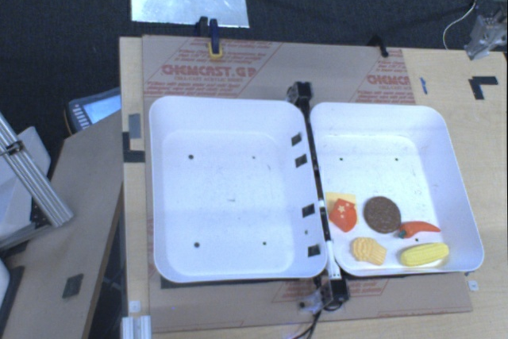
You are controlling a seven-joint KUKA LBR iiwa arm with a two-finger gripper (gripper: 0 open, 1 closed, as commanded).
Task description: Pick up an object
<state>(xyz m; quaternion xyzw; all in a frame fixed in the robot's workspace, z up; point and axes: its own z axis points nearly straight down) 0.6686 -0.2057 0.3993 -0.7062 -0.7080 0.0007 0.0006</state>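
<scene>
1. What could go wrong: five small toy foods lie crowded in one patch of the right bin (444, 147), toward the 6 o'clock side of its floor. A descent aimed at one may strike its neighbour and push both aside.
2. The corn cob (424, 254) lies close to the bin's wall at 5 o'clock. I judge that the wall could block one side of the tool there, so the grasp closes on nothing.
3. The corn cob is rounded and may roll out of a pinch. The brown disc (382, 213) looks flat and low, and the tool may slide over it.
4. The red chilli (418, 229) is thin and lies just beside the disc and the cob, at 12 o'clock from the cob. A small aiming error would miss it.
5. I cannot tell whether the tool is spread or pressed together.
6. How the things look: at 9 o'clock in the group lies a yellow wedge with a red patch (342, 212), just beside the divider between the bins.
7. At 3 o'clock from the wedge is the brown disc, round and dark.
8. At 6 o'clock from the gap between the wedge and the disc lies a bumpy yellow-orange piece (368, 251).
9. The left bin (159, 171) is white and shallow like the right one. Both rest on a brown sheet on the table (262, 63).
</scene>
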